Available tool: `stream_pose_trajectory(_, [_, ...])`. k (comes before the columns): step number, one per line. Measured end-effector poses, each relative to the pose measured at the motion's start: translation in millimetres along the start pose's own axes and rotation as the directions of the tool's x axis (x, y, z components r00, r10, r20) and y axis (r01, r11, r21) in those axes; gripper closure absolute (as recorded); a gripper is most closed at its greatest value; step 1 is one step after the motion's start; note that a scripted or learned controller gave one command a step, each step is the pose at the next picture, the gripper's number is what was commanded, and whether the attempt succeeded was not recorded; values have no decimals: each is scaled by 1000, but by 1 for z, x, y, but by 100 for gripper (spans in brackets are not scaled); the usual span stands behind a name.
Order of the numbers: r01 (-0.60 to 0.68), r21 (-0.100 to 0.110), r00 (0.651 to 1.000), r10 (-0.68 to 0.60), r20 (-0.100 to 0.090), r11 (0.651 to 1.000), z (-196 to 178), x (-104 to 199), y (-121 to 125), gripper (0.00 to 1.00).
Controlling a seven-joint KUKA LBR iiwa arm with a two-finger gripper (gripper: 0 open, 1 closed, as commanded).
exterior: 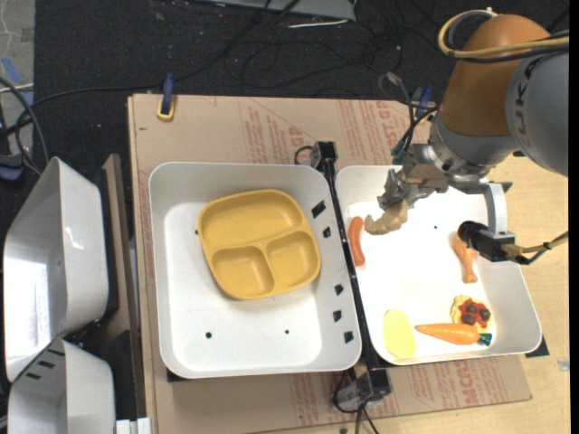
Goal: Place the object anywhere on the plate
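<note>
Nearest you in the right bin (507, 319) lie the toy carrot (448, 334) and a yellow piece (399, 332). Farther back, the pincer (398, 208) looks clamped on a tan piece (388, 223): probably light, hard, slick plastic, so you'd grip its middle. Plate (259, 242) waits left.

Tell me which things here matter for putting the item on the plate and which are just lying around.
Part of the job:
- yellow plate in the left bin
- tan piece held at the claw

Just lying about, in the right bin:
- sausage
- drumstick
- pale yellow slice
- carrot
- small pizza piece
</note>
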State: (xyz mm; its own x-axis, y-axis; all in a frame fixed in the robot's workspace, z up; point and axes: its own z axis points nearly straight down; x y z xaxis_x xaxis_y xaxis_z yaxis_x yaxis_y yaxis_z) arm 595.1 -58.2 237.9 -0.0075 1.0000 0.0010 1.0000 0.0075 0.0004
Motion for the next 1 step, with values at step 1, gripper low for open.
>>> stream_pose_trajectory(1, [2,-1,1000,-2,0,1000,-8,57,8,100])
